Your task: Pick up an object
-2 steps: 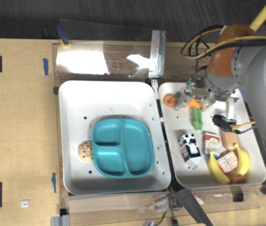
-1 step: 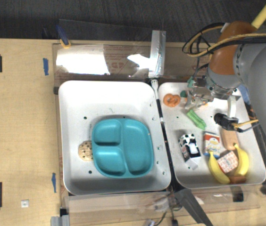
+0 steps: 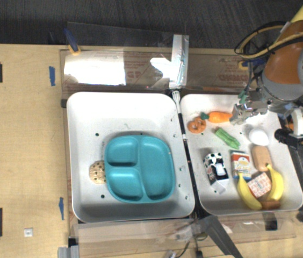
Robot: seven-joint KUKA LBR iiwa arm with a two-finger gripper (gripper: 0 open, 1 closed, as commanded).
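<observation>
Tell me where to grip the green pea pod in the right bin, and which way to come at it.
Grip the green pea pod across its narrow middle, coming straight down from above. It lies flat on the right bin floor, long and slim, slanting from upper left to lower right, so set the fingers across that line. There is bare floor on both long sides; the carrot sits just above its upper end.

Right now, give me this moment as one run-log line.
phase: approach | gripper: over right bin, beside carrot | grasp: none seen | left bin: teal plate, cookie
</observation>
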